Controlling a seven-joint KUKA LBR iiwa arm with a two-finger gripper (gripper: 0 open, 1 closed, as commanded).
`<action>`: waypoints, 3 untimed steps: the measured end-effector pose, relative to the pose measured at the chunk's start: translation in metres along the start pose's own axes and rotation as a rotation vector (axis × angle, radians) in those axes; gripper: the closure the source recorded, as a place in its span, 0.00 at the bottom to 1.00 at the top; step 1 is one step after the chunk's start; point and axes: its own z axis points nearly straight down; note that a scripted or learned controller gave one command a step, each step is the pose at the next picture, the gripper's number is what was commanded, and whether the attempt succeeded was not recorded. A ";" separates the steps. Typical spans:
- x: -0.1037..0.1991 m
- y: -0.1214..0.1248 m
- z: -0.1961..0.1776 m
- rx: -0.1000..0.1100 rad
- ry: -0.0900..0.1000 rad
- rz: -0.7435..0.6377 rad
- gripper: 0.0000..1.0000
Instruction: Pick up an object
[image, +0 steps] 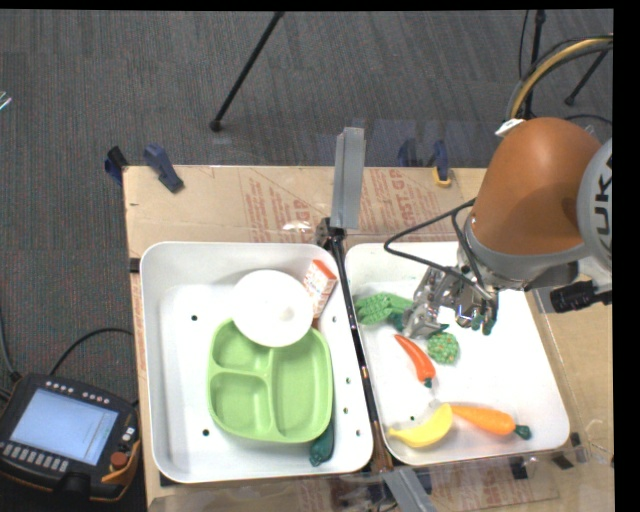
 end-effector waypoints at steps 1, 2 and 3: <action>0.002 0.000 0.004 0.003 0.009 -0.002 0.00; 0.011 -0.063 0.092 0.004 0.018 0.038 0.00; -0.038 -0.047 0.160 0.000 0.009 -0.169 0.00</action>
